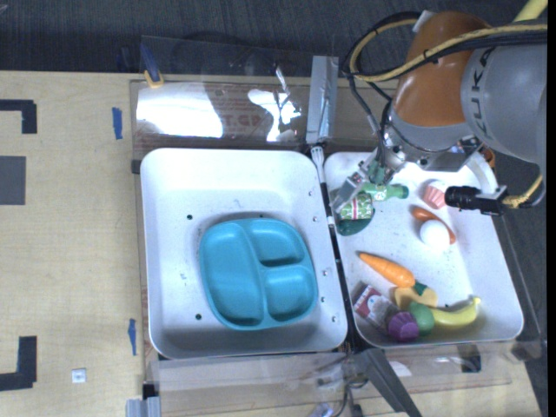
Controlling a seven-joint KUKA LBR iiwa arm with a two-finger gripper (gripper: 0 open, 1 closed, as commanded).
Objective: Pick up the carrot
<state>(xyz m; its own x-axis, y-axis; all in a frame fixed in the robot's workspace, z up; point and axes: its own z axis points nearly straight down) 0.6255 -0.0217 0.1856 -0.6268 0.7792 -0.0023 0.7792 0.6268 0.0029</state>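
The carrot (387,269), orange and tapered, lies slantwise in the right bin (499,259); whether the pincer (380,174) is spread, I cannot tell.

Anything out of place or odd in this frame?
Mostly tidy. The gripper hangs over a green packet at the right bin's far-left corner, away from the carrot, which lies untouched mid-bin. The blue tray sits flat in the left bin.

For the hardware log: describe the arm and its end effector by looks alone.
The arm is a grey rounded shell with part of a dark KUKA marking and a glossy orange band. Black and yellow cables loop beside it. The end effector is small, metallic grey.
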